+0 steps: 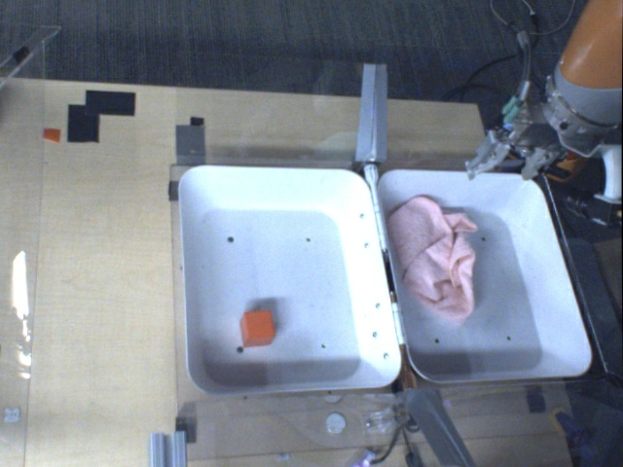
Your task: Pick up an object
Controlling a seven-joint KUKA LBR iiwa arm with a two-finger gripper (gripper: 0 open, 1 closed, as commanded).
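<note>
Right bin (555, 290): pink cloth (435, 253) near left wall.

Pale wood bench (97, 290) with dark grey ribbed carpet (243, 17) behind it. Some black tape patches (95, 112) and a tiny orange marker (52, 135) sit at the far left, with a bit of light glare (18, 295) along the left edge.
</note>
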